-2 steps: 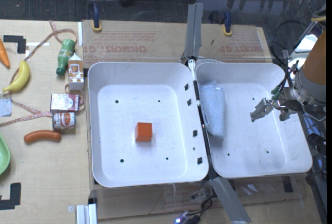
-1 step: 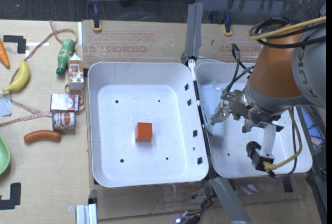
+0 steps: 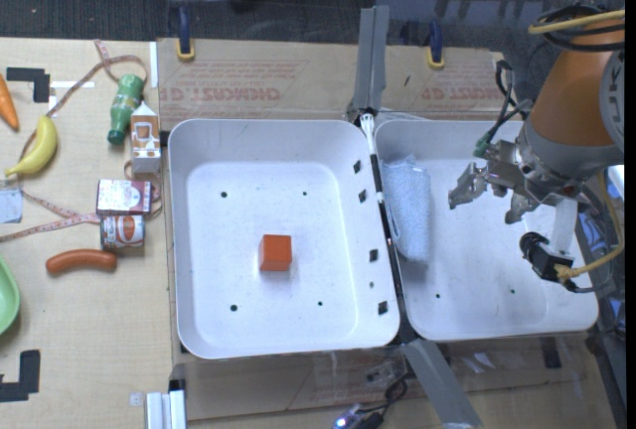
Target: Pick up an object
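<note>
An orange cube [image 3: 276,252] sat alone near the middle of the left bin [image 3: 199,318], matte, sharp-edged and square on the smooth white floor, well apart from every wall. Over in the right bin [image 3: 477,318], a pale blue cloth [image 3: 408,209] lay bunched in a soft, nubbly roll along the left wall, just beside the divide between the two bins. The gripper [image 3: 489,191] hung above the right bin's upper right part, near the cloth but apart from it, with nothing showing between its fingers; whether it was spread or closed, I could not tell from here. Above it rose the arm [image 3: 571,99], its orange band rounded and glossy, with cables looping round the wrist.

Outside the bins, the bench's left edge was littered: a curved yellow banana [image 3: 33,151], an orange carrot [image 3: 8,105] at the very edge, a green bottle [image 3: 124,105] lying tilted, a small carton [image 3: 145,141], a red-and-white box [image 3: 123,196], a can [image 3: 123,232] on its side and a smooth reddish sausage [image 3: 81,262]. Brown cardboard [image 3: 258,79] lined the bench's far edge behind both bins.
</note>
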Controlling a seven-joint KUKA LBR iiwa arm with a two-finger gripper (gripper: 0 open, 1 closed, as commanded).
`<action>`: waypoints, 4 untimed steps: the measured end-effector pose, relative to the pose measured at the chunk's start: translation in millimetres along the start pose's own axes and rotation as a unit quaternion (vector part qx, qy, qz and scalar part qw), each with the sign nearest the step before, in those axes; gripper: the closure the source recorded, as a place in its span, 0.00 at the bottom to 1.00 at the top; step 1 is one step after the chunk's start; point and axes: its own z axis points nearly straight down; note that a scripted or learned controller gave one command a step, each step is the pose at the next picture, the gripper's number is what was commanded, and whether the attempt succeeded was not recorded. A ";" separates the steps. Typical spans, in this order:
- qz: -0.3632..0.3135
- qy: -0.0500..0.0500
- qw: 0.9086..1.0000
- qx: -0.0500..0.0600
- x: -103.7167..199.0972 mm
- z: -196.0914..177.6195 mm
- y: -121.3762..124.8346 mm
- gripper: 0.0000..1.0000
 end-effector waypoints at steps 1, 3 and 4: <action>0.060 0.000 0.998 -0.001 -61.7 -47.2 15.4 0.00; 0.263 0.000 0.965 0.001 -7.2 -8.2 77.5 0.00; 0.272 0.000 0.962 0.000 -70.7 -20.9 89.6 0.00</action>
